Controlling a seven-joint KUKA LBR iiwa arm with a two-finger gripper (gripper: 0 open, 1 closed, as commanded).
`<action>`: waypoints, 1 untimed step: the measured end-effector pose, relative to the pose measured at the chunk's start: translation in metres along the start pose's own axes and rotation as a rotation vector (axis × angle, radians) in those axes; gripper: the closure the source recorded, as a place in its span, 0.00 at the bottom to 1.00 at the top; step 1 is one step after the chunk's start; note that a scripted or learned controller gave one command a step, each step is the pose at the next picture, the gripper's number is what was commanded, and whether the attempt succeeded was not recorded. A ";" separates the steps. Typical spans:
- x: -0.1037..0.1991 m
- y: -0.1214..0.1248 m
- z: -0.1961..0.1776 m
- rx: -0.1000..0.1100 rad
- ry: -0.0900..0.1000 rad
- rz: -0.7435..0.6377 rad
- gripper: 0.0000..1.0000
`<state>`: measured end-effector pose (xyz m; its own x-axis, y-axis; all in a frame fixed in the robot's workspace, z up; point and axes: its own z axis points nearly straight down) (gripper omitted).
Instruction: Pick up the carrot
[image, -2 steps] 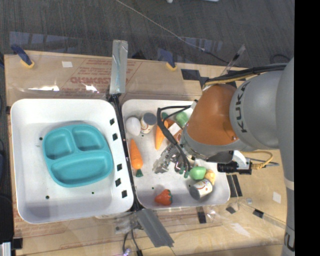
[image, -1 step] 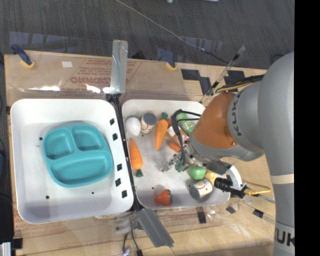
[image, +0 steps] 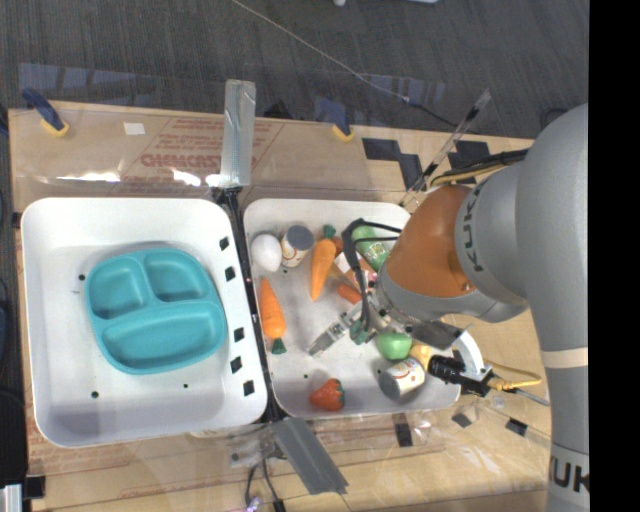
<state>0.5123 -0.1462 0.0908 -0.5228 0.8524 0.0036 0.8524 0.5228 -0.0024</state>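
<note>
Two carrots lie in the right bin (image: 300, 372). One carrot (image: 322, 265) lies near the back middle, its green end toward the back. The other carrot (image: 271, 312) lies along the left wall, its green end toward the front. My gripper (image: 335, 335) hangs low over the bin's middle, between the two carrots and touching neither. It points toward the front left. The orange wrist band (image: 430, 250) and the grey arm cover the bin's right side.
The right bin also holds a white egg (image: 266, 252), a small jar (image: 297, 243), a red strawberry-like piece (image: 328, 394), a green apple (image: 395, 346) and a can (image: 403, 380). A teal divided plate (image: 155, 310) lies in the left bin (image: 60, 250).
</note>
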 end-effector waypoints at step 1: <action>-0.076 0.091 -0.002 -0.003 -0.003 0.239 0.00</action>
<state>0.6291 -0.1632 0.0924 -0.3065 0.9519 0.0004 0.9519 0.3065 0.0002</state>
